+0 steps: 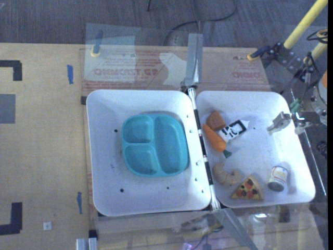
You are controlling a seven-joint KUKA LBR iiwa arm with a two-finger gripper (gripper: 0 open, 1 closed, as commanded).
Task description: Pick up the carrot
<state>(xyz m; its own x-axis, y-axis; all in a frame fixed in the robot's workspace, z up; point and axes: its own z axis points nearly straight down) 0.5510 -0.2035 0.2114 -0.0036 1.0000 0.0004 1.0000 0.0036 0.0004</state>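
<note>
Hand (281, 122) is hovering at the right bin's (260, 99) far right edge; whether it's released or clenched, I cannot tell. Carrot (215, 138) is lying well apart, by that bin's left wall, beside a black-and-white card (234, 129).

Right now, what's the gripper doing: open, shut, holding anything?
Gripper: at the right bin's right edge, apart from the carrot; open or shut cannot be told.

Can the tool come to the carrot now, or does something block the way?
Probably yes. The tool hangs at the right bin's right side, and the carrot lies uncovered near its left wall. A black-and-white card lies close beside the carrot, so a grasp from above may touch it.
</note>
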